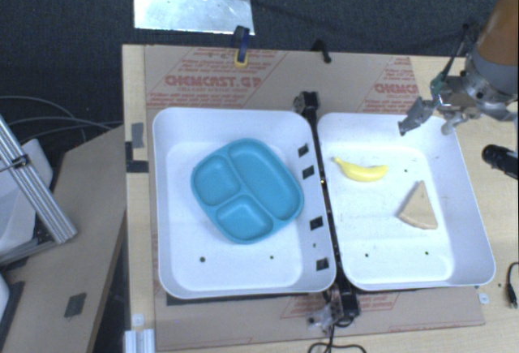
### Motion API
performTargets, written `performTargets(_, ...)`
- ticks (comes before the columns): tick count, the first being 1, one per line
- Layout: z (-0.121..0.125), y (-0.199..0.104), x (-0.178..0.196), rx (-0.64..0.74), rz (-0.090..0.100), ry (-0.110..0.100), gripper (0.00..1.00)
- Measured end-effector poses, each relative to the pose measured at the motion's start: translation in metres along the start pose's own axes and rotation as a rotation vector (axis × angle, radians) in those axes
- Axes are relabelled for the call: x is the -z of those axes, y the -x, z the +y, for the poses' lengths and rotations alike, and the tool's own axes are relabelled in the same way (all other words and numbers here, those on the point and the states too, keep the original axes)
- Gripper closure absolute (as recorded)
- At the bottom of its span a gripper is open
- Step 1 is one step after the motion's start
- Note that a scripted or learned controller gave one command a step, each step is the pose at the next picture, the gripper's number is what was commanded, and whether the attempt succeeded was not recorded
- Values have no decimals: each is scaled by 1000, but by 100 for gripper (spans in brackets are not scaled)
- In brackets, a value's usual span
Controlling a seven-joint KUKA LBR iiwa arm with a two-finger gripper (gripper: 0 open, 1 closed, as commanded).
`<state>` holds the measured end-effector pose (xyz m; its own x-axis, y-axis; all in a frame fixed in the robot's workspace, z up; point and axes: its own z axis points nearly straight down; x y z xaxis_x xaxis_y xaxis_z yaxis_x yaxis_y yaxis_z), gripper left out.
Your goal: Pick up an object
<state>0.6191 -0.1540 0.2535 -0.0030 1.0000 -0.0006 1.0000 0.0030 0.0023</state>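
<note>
Banana (362, 171) is lying in the right bin (462, 258), toward its upper left, with a tan wedge (418, 208) resting well apart to its lower right. Over that bin's upper right corner the claw (430, 121) is hovering with its two fingers spread and nothing between them (both objects sitting untouched below). In the left bin (174, 262) a blue divided plate (246, 190) is sitting.
</note>
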Motion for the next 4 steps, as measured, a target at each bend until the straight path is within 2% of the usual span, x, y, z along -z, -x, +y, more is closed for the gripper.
performTargets(1, 31, -178, 73, 18, 8, 9, 0)
performTargets(2, -10, -295, 106, 15, 8, 3, 0)
performTargets(3, -47, -342, 81, 6, 2, -4, 0)
performTargets(4, -110, -393, 127, 8, 5, 0, 0)
